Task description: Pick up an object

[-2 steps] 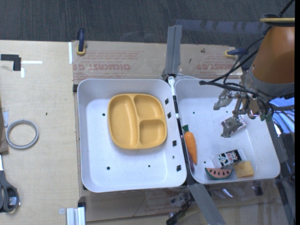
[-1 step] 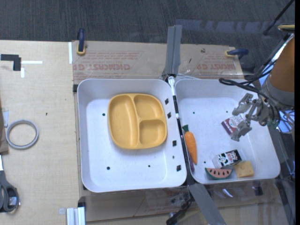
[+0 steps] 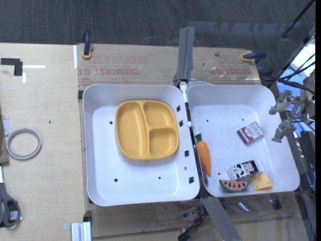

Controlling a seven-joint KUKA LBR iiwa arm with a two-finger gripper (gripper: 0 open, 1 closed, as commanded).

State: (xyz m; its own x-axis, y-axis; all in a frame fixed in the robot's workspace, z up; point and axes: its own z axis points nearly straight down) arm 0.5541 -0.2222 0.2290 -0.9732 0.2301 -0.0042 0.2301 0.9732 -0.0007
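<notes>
Far left of the carrot (image 3: pixel 203 157), a grey roll of tape (image 3: pixel 22 143) lies on the bare wooden bench, outside both bins and, we judge, no part of the job.

Nearer the carrot's left stands the left bin (image 3: pixel 86 134). It holds a yellow divided plate (image 3: pixel 147 129), flat and right side up, in its upper half. We think the plate is too broad and low for an easy pinch.

The carrot itself lies lengthwise against the near wall of the right bin (image 3: pixel 225 95), hard by the divide between the two bins, green end up. We judge that spot awkward, since the wall crowds one side.

Right of the carrot and a little above, a small red-and-white box (image 3: pixel 250 132) lies alone on open floor. Right of the carrot and below, three things crowd the bin's lower corner: a watermelon slice (image 3: pixel 234 186), a black-and-white carton (image 3: pixel 243 169) just above it, and a yellow cheese wedge (image 3: pixel 261 181) beside the carton.

Farthest right of the carrot, the gripper (image 3: pixel 284 118) hangs at the right bin's outer rim. We cannot tell whether it is open or closed, and we see nothing held in it. Every candidate for picking lies on a bin floor, well apart from it; the lone box looks the cleanest target.
</notes>
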